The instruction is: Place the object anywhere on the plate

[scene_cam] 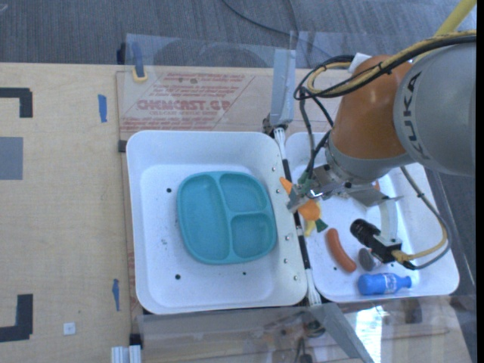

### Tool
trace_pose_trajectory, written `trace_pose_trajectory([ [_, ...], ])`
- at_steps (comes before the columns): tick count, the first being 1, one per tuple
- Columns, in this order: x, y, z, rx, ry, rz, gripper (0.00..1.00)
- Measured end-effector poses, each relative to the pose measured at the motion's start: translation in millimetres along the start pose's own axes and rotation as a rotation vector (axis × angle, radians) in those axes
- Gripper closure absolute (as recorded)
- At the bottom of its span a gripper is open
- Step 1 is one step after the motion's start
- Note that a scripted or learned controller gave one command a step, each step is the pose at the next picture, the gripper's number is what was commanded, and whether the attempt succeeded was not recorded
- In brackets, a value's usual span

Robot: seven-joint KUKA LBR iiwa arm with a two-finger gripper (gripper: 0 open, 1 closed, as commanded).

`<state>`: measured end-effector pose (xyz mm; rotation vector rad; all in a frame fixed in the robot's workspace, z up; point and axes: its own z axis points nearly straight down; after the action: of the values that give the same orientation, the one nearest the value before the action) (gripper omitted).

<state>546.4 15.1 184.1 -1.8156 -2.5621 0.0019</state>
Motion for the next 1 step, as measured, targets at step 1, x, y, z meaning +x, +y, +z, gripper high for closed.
trace_pose_trajectory([
  [1, -0.5, -0.1, -0.1, 0.0, 0.0, 0.001, 0.0],
])
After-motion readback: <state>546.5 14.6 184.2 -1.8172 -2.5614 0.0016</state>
